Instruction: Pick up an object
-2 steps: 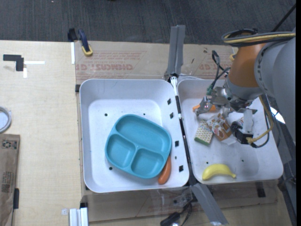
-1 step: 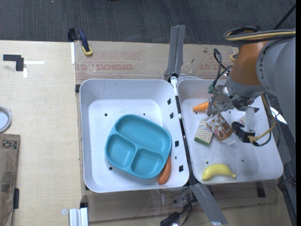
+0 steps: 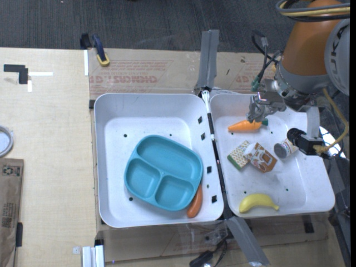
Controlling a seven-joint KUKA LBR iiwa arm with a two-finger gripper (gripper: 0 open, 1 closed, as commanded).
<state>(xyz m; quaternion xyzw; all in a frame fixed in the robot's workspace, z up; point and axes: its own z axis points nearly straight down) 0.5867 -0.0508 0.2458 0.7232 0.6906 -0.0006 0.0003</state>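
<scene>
Above right bin (image 3: 311, 204), gripper (image 3: 257, 113) over carrot (image 3: 245, 126), grip state unclear; wooden bench (image 3: 44, 127), dark carpet (image 3: 167, 10).

Bench (image 3: 44, 115) was pale wood with a brown cardboard sheet (image 3: 144, 71) along its far edge. Two white bins sat on it, touching: left bin (image 3: 111, 107) and right bin (image 3: 317, 196). A black bracket (image 3: 16, 71) and a tape roll (image 3: 4, 142) lay at far left.

Bright, even overhead light, soft shadows, mild glare on white bins (image 3: 105, 149).
</scene>
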